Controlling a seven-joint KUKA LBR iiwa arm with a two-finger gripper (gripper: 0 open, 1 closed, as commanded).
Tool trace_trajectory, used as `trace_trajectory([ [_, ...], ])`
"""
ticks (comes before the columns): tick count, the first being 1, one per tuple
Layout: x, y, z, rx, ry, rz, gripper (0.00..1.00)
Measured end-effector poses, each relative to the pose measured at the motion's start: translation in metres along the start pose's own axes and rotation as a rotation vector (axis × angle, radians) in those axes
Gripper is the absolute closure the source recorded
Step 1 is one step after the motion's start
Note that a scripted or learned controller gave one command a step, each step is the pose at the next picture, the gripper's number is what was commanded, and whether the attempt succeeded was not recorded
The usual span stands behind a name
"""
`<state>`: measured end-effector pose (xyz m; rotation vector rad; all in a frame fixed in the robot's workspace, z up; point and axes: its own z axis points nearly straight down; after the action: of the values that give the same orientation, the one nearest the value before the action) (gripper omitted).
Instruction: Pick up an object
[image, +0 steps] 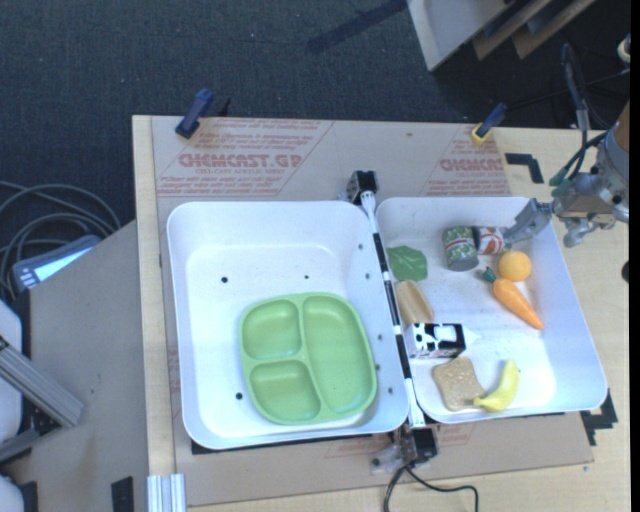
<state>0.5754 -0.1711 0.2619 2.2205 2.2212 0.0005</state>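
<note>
**Gripper poised at the right bin's far side, no object yet taken**

At the frame's lower right lie a banana (500, 388) and toast (457, 381). Further up, the carrot (517, 302) runs diagonally, tip toward lower right, its long axis slanting. Beyond it, the gripper (524, 225) hangs beside a can (461, 247) at upper right; whether it is open cannot be told. The approach step seems in hand; next would come a descent and closing on one item

A robotics lab: a plywood bench (300, 150) clamped at its corners, loose cables (40, 215) on dark carpet.
</note>
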Motion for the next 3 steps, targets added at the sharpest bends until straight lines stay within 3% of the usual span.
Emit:
trace_trajectory([
  [1, -0.015, -0.011, 0.173, 0.005, 0.001, 0.001, 0.00],
  [2, 0.034, -0.050, 0.178, 0.003, 0.002, -0.001, 0.00],
  [3, 0.059, -0.017, 0.176, -0.005, -0.008, 0.004, 0.00],
])
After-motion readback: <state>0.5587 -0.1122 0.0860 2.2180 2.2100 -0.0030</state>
